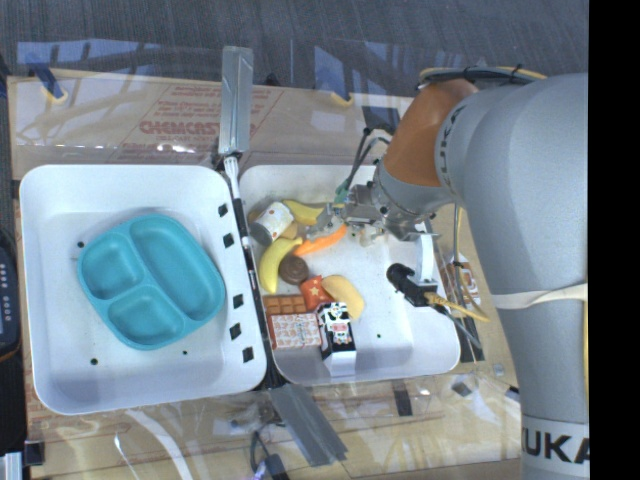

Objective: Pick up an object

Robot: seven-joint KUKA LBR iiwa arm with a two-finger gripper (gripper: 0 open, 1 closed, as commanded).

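Note:
The right bin [400, 343] holds a pile of small items at its left side. A yellow banana [272, 258] lies beside an orange carrot [322, 240], with a second yellow banana piece [303, 211] and a pale can [268, 224] behind them. Nearer the front are a brown round piece [293, 268], a red piece [314, 290], a yellow lemon-like piece [344, 294], a patterned box [292, 325] and a black-and-white carton [337, 334]. My gripper [356, 212] hangs low over the bin's back, just right of the carrot's tip. Nothing shows between its fingers.
The left bin [60, 368] holds a blue divided plate [150, 280]. A grey metal bar [235, 108] runs along the divider between the bins. The arm's grey body [530, 218] covers the right bin's right rim.

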